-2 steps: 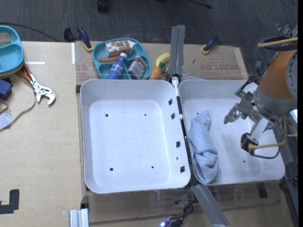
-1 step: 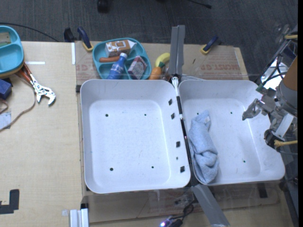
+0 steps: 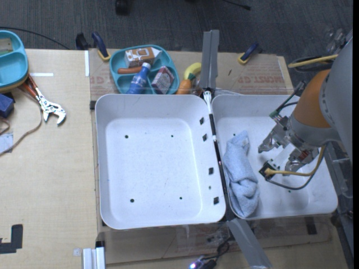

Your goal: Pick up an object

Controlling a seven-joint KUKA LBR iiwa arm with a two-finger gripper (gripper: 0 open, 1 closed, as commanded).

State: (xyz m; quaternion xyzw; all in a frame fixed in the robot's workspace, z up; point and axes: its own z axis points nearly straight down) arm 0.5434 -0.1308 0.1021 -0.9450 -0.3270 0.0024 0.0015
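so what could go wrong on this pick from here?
1. The only object in the right bin is a limp light blue cloth lying along its left wall; fingers may pinch just a fold and drop it.
2. The gripper sits to the cloth's right, apart from it, so closing here would likely grab nothing.
3. A yellow cable loops below the gripper and might snag the cloth.

Behind the two bins, a teal divided tray [image 3: 119,66] on the counter [image 3: 50,172] holds a small box [image 3: 140,55], a blue bottle [image 3: 138,78] and a dark packet [image 3: 161,82]. A yellow banana-like piece [image 3: 192,70] lies just beside the tray's right end. To the left, a metal wrench [image 3: 50,110] rests near another teal tray [image 3: 12,60] at the edge.
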